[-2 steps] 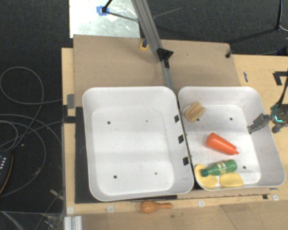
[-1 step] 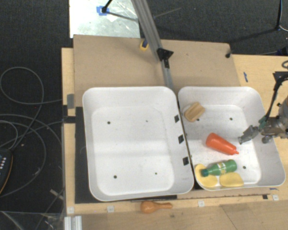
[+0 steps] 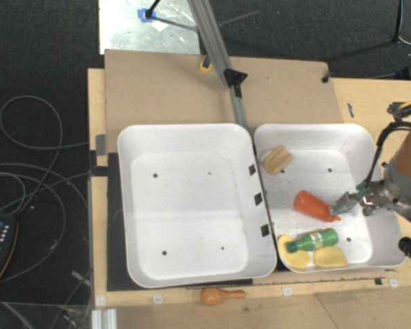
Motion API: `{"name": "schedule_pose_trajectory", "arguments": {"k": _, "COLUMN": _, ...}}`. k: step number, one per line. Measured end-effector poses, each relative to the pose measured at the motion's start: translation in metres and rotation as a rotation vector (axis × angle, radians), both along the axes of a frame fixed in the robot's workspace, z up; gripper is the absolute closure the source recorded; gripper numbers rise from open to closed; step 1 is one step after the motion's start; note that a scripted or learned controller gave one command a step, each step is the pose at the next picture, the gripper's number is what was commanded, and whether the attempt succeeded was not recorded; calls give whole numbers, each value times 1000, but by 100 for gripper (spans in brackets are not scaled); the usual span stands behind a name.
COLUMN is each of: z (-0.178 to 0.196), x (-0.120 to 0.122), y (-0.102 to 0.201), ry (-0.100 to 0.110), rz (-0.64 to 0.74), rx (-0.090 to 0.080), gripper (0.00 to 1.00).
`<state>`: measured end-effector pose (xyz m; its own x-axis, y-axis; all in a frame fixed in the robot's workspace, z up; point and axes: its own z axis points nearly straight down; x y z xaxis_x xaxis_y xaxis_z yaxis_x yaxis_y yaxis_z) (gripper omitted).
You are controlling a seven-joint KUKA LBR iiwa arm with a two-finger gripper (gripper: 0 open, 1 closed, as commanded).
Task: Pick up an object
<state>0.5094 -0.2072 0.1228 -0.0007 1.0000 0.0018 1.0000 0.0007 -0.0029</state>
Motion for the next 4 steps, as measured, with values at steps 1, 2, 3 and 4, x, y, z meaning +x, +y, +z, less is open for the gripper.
{"name": "schedule_pose_trajectory", "arguments": {"k": 1, "z": -12, "x": 5, "y": -3, "ry": -19, "rz": 0, "rx": -10, "gripper": 0}}
{"name": "schedule_pose_trajectory", "arguments": {"k": 2, "z": -4, "x": 5, "y": -3, "ry": -18, "rz": 0, "rx": -9, "gripper": 100}}
{"name": "schedule_pose_trajectory", "arguments": {"k": 3, "z": 44, "x": 2, "y": 3, "ry": -9, "rz": 4, "rx": -4, "gripper": 100}}
{"name": "schedule_pose_trajectory", "arguments": {"k": 4, "z": 88, "x": 1, "y": 6, "ry": -10, "rz": 5, "rx": -4, "gripper": 100}}
